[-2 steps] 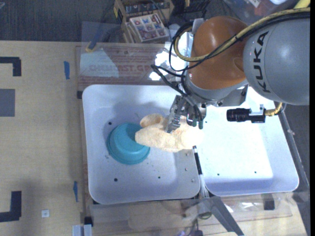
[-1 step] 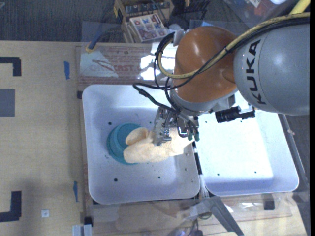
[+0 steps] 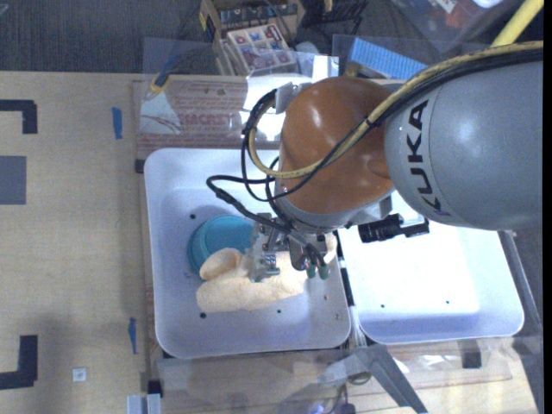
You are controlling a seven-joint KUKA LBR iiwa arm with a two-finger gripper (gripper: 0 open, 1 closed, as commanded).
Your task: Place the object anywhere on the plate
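A teal plate (image 3: 214, 235) lies in the left white bin (image 3: 172, 188), partly hidden by the arm. A pale yellow soft object (image 3: 237, 290) stretches across the bin floor just in front of the plate, its left lobe (image 3: 219, 263) overlapping the plate's near edge. My gripper (image 3: 286, 261) hangs low over the right end of this yellow object, right of the plate. Its metal fingers point down at the object, and the wrist hides how they stand.
The right white bin (image 3: 440, 291) sits beside the left one, past a narrow divider. Black cables (image 3: 237, 192) loop from the wrist over the left bin. Boxes and clutter (image 3: 250, 37) stand behind the bins. Wooden bench (image 3: 69, 231) stretches to the left.
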